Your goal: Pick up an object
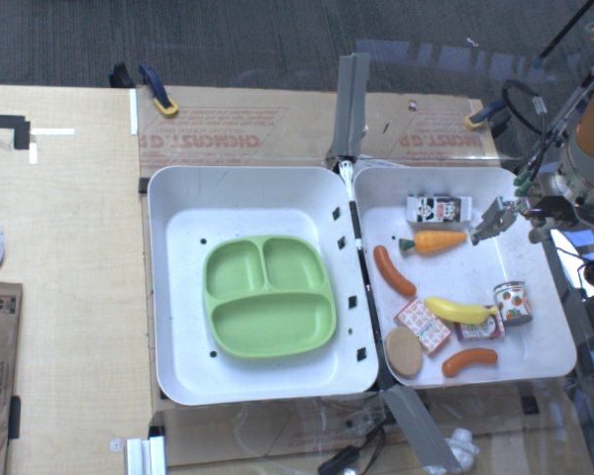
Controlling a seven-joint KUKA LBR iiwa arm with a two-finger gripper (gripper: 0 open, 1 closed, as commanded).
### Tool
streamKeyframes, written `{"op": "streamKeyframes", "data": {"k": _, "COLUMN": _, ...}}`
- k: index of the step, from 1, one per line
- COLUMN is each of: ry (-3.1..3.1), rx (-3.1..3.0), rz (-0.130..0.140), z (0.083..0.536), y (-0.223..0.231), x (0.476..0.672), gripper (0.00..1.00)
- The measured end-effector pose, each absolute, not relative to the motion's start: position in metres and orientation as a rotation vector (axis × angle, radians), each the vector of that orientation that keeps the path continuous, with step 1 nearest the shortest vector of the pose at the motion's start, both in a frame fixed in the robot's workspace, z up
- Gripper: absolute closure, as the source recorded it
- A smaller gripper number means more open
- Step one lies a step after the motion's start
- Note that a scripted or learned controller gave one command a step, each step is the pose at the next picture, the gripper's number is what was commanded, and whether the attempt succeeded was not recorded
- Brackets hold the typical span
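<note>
Scanning from your left, you see a green three-compartment plastic plate (pixel 269 296) in the left white bin (pixel 168 265). In the right white bin (pixel 549 359) lie a red sausage (pixel 394 270), an orange toy carrot (pixel 438 241) and a yellow banana (pixel 459 311). The gripper (pixel 492 220) hovers just right of the carrot, fingers spread apart and holding nothing.

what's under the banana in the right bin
The banana lies across a red patterned packet and a dark red packet. Whatever lies directly beneath it is covered.
</note>
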State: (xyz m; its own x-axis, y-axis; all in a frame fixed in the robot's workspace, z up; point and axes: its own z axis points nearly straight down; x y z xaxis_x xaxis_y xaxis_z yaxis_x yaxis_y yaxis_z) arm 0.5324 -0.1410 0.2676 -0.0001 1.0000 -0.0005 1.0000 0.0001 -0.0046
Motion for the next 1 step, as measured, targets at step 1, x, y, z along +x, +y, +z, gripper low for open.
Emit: {"op": "streamKeyframes", "data": {"k": 1, "ry": -2.229, "rx": -2.212, "rz": 0.003, "z": 0.0908, "y": -0.1718, "x": 0.6080, "gripper": 0.00}}
